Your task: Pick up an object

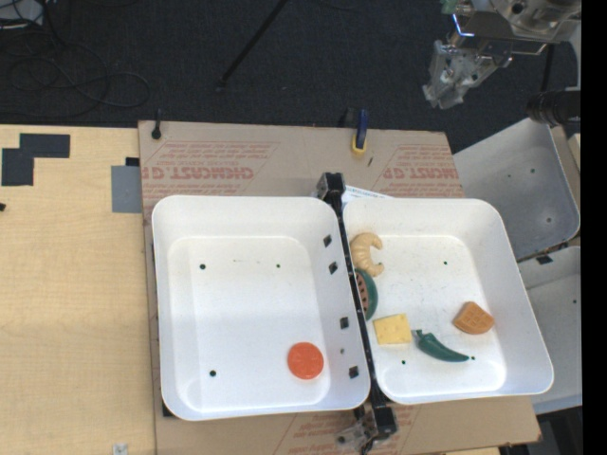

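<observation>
Two white bins (429,398) sit on cardboard. Gripper (446,91) hangs high, well apart; jaw state cannot be told. Orange disc (305,360), alone in left bin, likely light, stiff; its flatness suggests gripping across the edges.

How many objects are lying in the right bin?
5: a croissant and a dark green piece by the divider, a yellow block, a green pepper, an orange piece.
</observation>
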